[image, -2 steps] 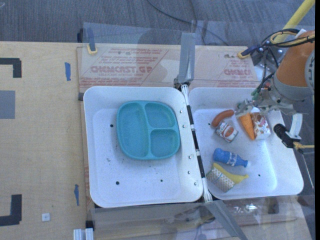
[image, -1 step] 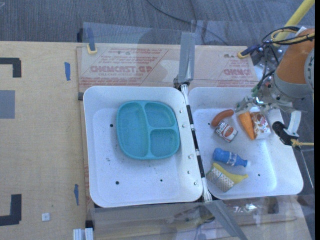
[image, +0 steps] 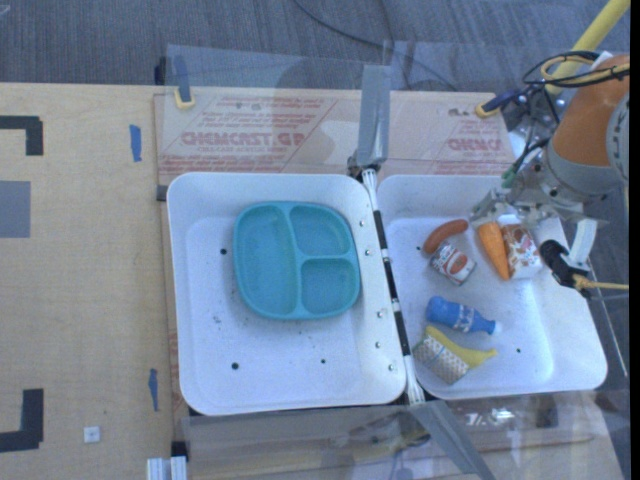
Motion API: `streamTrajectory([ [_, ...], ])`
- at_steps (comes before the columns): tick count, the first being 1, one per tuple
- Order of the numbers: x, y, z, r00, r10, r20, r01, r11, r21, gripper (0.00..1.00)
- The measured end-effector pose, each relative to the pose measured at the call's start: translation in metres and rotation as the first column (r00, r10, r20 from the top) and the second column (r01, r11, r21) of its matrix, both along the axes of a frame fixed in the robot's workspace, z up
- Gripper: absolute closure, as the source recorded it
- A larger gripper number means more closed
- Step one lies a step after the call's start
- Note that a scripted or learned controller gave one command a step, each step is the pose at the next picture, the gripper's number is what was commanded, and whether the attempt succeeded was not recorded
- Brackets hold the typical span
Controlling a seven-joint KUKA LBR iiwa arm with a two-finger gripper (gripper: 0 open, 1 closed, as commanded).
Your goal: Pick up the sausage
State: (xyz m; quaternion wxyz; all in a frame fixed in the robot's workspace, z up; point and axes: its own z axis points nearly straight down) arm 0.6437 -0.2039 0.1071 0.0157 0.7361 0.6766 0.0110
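In right bin (image: 570,363), sausage (image: 445,234) lies near the top-left, just above a small can (image: 454,263), carrot (image: 492,250) to its right. Gripper (image: 520,200) above the carrot; open or closed: can't tell.

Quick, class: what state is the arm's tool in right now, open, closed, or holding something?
Tool: cannot be told; it sits above the right bin near the carrot, apart from the sausage.

Grey arm (image: 585,173), orange band, cables
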Motion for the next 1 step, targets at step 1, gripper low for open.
streamTrajectory([
  [1, 0.0005, 0.0032, 0.0002, 1.0, -0.008, 0.001, 0.008, 1.0, -0.005, 0.0],
])
